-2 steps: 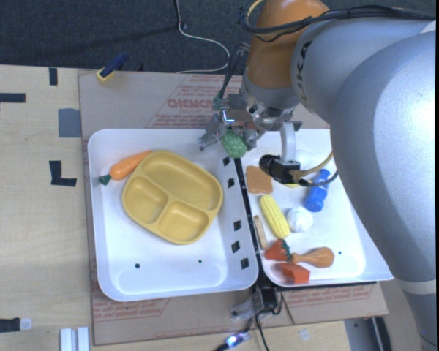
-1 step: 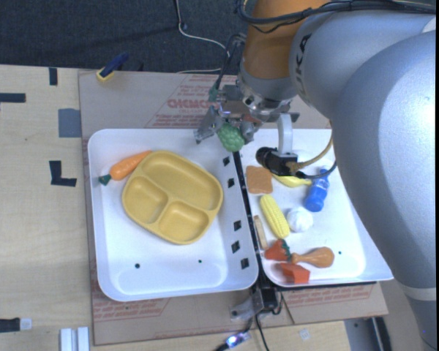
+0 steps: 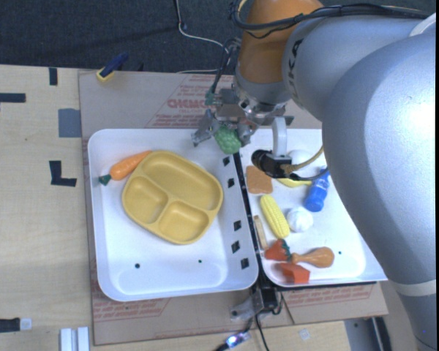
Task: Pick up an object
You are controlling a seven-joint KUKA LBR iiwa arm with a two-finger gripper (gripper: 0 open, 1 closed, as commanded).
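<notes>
Two white bins [image 3: 102, 218] on cardboard [image 3: 143, 104] over a wooden bench [image 3: 29, 218]

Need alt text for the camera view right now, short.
The gripper holds a green object above the divide between two white bins. The left bin holds a yellow tray and carrot; the right holds corn and other toys.

Red mirrored print on cardboard sheet [image 3: 177, 104] — approx. "CHUCK", rest illegible.

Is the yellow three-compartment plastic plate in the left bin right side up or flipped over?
Right side up. The yellow three-compartment plastic plate lies flat in the left bin, with its hollows and dividing ridges facing the camera.
</notes>
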